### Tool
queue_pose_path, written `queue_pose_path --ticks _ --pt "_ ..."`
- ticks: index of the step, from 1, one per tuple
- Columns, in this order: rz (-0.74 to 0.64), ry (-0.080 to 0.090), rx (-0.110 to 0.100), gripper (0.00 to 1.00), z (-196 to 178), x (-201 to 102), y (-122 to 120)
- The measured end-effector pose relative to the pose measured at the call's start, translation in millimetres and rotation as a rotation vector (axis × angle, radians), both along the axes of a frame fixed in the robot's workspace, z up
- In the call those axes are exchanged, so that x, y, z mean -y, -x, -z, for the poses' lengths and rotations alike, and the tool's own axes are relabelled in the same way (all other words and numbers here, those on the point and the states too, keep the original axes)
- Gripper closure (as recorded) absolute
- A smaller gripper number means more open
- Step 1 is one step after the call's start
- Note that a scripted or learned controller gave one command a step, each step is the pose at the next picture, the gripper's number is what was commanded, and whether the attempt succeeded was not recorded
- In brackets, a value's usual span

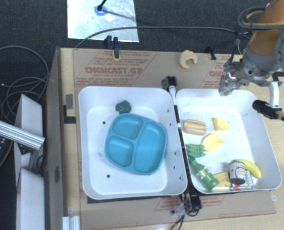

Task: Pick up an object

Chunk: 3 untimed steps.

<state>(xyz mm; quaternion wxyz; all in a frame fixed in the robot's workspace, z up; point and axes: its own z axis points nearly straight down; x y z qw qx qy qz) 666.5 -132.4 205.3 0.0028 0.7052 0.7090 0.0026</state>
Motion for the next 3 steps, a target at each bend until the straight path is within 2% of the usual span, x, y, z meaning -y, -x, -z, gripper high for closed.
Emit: queue_pose_path --ticks 1,2,3 --pt "0.001 0.001 -0.004 0.00 1.5 1.4 1.1" --pt "0.004 0.001 -0.009 0.00 69.2 47.1 31.3" --pt "0.002 -0.001 -0.008 0.00 121.6 30.9 39.2"
